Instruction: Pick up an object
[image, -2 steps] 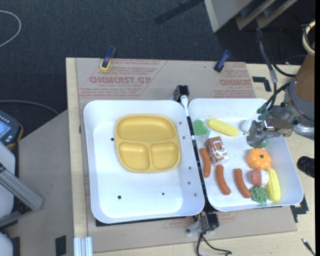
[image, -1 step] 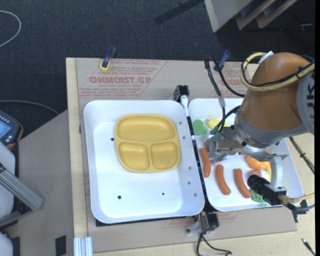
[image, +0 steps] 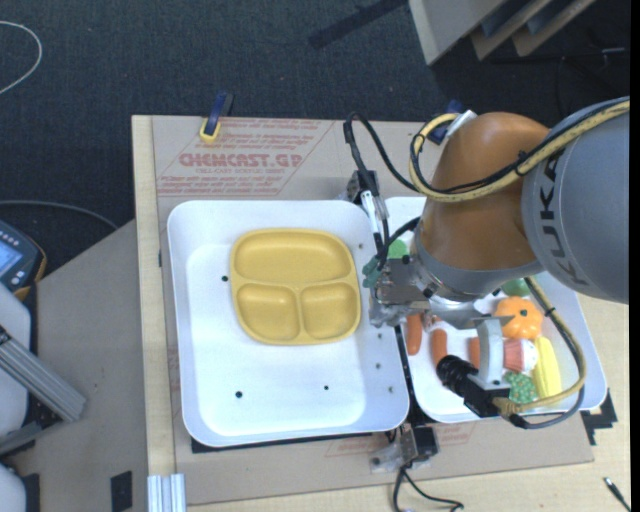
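A yellow three-compartment plate (image: 296, 284) lies in the left bin (image: 200, 330). The right bin (image: 440, 400) holds small toy foods: an orange fruit (image: 520, 318), a yellow corn-like piece (image: 547, 368), a red and white piece (image: 514, 354), an orange carrot-like stick (image: 414, 334) and a red piece (image: 438, 345). My gripper (image: 388, 297) hangs low at the left edge of the right bin, just above the carrot-like stick, under the orange wrist band (image: 480, 190). The arm's bulk hides most of the right bin.
A cardboard sheet (image: 250, 155) with red print lies under both bins. Black cables (image: 365, 150) run along the divide between the bins. A green bit (image: 400, 248) peeks out beside the wrist. Dark carpet surrounds the bench.
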